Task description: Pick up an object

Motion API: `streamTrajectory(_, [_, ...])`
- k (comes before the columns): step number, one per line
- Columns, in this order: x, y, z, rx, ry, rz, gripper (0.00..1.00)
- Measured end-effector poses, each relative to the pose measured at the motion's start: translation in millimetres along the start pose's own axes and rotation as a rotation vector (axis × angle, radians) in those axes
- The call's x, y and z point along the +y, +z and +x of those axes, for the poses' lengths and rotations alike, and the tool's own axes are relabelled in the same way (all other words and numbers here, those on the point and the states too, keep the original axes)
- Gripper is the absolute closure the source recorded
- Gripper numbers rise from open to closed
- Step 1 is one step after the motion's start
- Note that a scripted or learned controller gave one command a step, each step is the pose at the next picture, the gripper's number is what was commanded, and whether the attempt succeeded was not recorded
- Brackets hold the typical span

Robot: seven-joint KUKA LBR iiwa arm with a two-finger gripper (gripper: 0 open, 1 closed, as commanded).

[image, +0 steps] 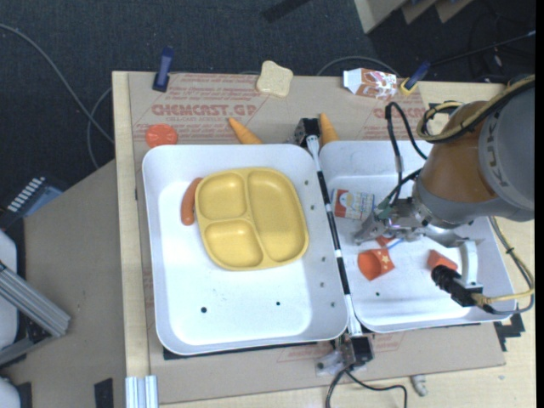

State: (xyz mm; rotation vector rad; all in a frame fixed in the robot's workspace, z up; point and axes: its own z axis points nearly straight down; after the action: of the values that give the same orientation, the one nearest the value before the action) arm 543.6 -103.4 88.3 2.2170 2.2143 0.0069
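The pincer [371, 230] hangs low in the right bin, at its left half, and I cannot tell its state, because the metal parts are blurred together. The grey arm with the orange band [476, 168] comes in from the right and covers much of this bin.

There are two shallow white bins. The left bin [246, 313] holds one yellow plastic plate with three compartments [252, 217] and one red sausage-shaped toy [188, 202], which lies just beside the plate's left edge. The right bin [408, 308] holds three small things: one white carton with red print [352, 203] just above the pincer, one orange cup-like piece [375, 264] just below it, and one orange-red piece [442, 261] further right, near a black part of the arm.

On the brown board behind the bins lie one beige toast-shaped piece [274, 78], one blue clip [162, 69], one orange round cap [158, 134] and two orange carrot-like pieces [244, 132].
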Motion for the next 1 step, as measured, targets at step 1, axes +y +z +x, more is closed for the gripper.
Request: streamTrajectory(1, [1.8,-11.6,-2.0,-0.005,0.001,-0.007,1.0])
